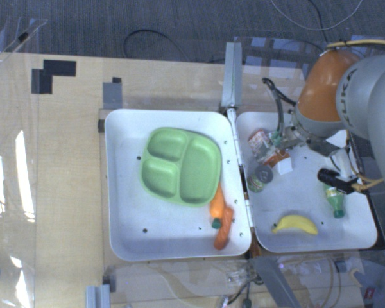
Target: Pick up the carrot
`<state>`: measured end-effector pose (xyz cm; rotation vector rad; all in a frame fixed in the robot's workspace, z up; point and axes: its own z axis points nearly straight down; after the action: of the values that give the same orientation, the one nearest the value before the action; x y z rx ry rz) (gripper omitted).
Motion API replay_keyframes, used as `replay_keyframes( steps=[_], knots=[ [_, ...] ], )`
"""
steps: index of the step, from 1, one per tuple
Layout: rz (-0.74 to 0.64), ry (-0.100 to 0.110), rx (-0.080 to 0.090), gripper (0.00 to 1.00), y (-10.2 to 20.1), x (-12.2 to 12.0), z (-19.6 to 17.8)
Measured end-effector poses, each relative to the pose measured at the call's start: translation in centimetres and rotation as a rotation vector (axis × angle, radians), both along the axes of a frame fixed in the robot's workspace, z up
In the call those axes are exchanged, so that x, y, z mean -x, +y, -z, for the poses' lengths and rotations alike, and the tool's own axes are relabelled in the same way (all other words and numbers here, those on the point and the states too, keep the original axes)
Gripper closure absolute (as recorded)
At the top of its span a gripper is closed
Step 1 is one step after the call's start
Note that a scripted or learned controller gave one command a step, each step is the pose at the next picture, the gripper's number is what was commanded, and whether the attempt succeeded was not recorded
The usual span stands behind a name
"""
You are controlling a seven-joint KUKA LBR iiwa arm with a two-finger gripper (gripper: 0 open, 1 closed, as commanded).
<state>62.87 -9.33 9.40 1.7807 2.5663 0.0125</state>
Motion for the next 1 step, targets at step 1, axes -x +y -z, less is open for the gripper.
replay_keyframes(
  steps=[1],
  knots=[
    [0.008,-0.006,0.001,1.0,-1.81,6.59,-0.13]
  ],
)
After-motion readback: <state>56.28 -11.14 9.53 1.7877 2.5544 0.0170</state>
